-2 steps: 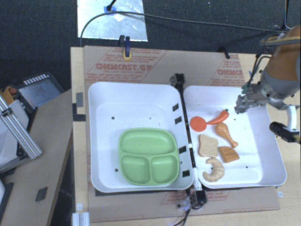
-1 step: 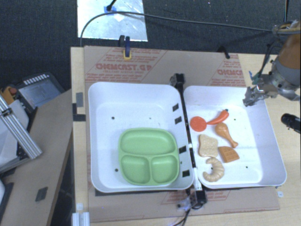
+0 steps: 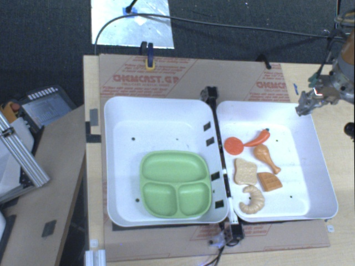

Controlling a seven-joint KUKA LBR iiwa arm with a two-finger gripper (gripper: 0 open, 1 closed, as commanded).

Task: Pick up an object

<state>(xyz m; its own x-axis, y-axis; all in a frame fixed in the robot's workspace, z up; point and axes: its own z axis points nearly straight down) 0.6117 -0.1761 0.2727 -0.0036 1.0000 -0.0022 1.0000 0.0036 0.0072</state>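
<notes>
gripper (image 3: pixel 306 105) at right bin (image 3: pixel 316 148) far rim, grasp state cannot tell | toy foods cluster mid-bin: chicken leg (image 3: pixel 265 157), shrimp (image 3: pixel 252 199), well apart from it | likely staging above before descent

A green plate (image 3: pixel 175 183) is sitting in the left bin (image 3: pixel 119 121). Toy foods are lying in the right bin (image 3: pixel 310 165). The gripper (image 3: pixel 304 107) is hanging over its far right corner.

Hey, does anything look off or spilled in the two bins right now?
Nothing stands out. The green divided plate sits flat in the left bin, and the toy foods lie loosely clustered inside the right bin.
</notes>
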